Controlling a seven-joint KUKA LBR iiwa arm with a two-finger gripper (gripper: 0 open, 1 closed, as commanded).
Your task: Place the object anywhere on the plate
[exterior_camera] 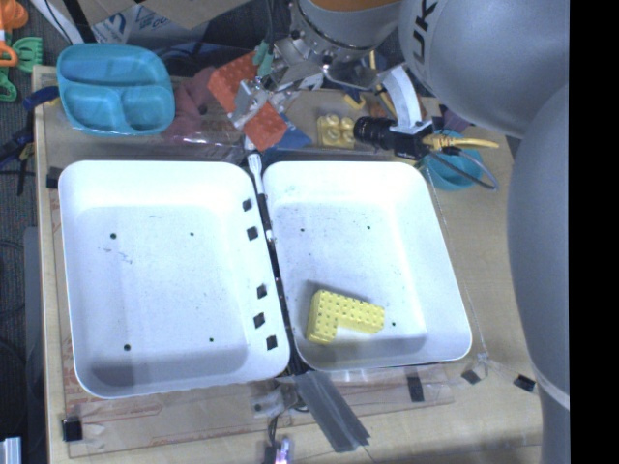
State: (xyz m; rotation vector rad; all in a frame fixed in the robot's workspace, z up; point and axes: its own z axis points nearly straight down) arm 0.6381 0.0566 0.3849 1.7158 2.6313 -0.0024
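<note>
The blue divided plate (116,90) lies on the bench behind the left bin. My gripper (253,100) hangs behind the seam between the two bins, to the right of the plate. It is shut on an orange-red studded block (263,126), which shows on both sides of the fingers. A yellow studded L-shaped block (343,315) lies in the right bin (426,211) near its front wall.
The left bin (87,201) stands in front of the plate. Behind the right bin lie a small yellow brick (336,130), a blue piece (293,139) and a blue-handled tool (455,167). Clutter sits at the far left edge.
</note>
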